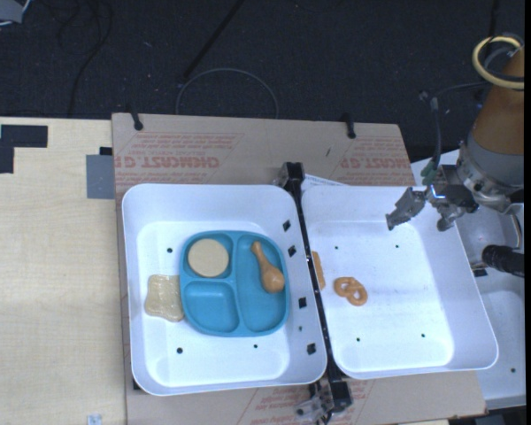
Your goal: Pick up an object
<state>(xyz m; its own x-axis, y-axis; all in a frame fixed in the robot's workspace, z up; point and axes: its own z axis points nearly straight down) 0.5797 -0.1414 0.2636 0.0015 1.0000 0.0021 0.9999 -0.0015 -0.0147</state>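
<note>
Right bin [478, 348]: hand [422, 209] open, empty.

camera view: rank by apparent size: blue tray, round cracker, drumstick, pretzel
1. blue tray, clearly largest.
2. round cracker and drumstick: too close to call; the cracker is wider, the drumstick longer and thinner.
3. pretzel, smallest, though only slightly under the drumstick.

Grey arm [496, 140] at right, end effector [422, 210] fingers spread, empty

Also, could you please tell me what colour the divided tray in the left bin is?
The divided tray is bright blue, clearest in the camera view.
</note>
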